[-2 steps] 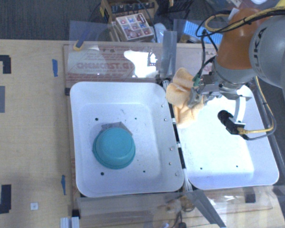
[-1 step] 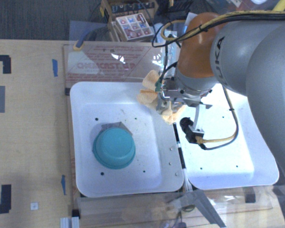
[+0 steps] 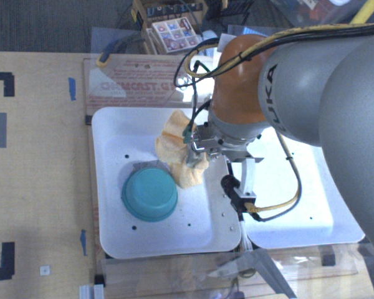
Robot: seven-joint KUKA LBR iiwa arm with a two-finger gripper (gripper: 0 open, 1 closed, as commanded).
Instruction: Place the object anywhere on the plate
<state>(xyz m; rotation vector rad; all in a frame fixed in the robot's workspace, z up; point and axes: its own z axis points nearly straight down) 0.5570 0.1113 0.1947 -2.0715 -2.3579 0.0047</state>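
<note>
- The claw [image 3: 195,153] hangs over the left bin [image 3: 112,167], near that bin's right wall. It sits under the arm [image 3: 311,73], whose orange band [image 3: 240,80] lies directly above it in the view.
- Whether the claw is open or closed cannot be told. The wrist housing and the thing beneath it hide the tip.
- The task's thing, a pale yellow crumpled cloth [image 3: 171,143], lies right under the claw and spreads out to the claw's left and upper left. The claw overlaps its right edge, but a grip on it cannot be made out.
- The teal plate [image 3: 149,195] — round and rather deep — sits on the bin floor down and to the left of the claw. Its upper right rim is just beside the cloth's lower edge, and the cloth is not on it.
- A yellow-tipped cable [image 3: 280,204] loops down from the wrist to the claw's right, over the right bin [image 3: 311,210].
- The wooden bench [image 3: 37,167] stretches well off to the claw's left, with a blue tape mark [image 3: 71,89] on it.
</note>
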